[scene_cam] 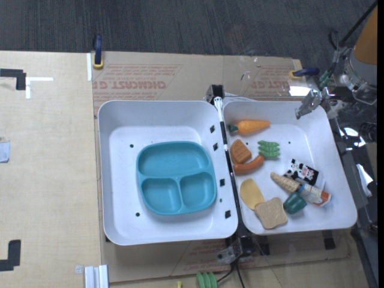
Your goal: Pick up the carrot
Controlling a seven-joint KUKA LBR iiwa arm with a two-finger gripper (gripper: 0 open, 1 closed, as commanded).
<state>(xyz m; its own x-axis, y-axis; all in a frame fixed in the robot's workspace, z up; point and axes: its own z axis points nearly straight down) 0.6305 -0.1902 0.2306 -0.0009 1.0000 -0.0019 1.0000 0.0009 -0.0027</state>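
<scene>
Gripper (307, 105) poised over far right rim of right bin (336, 161), 2 fingers slightly parted, nothing between them. Carrot (251, 126) lying on its side to left of gripper and slightly nearer the camera, at far left of the same bin, green top toward the divide, well apart from the fingers. Green pea pods (269, 149) nearer than carrot, down-left of gripper. Bread roll (240, 151) and sausage (248, 164) touching, further left again. Below gripper, toward near rim: ice-cream cone (284, 182), black-and-white carton (304, 174), teal piece (294, 203), yellow chip-shaped piece (252, 192), toast slice (270, 213). Far left of gripper, left bin (114, 179) holding teal 3-compartment plate (177, 177). Orange band of arm (367, 47) up-right of gripper.
</scene>
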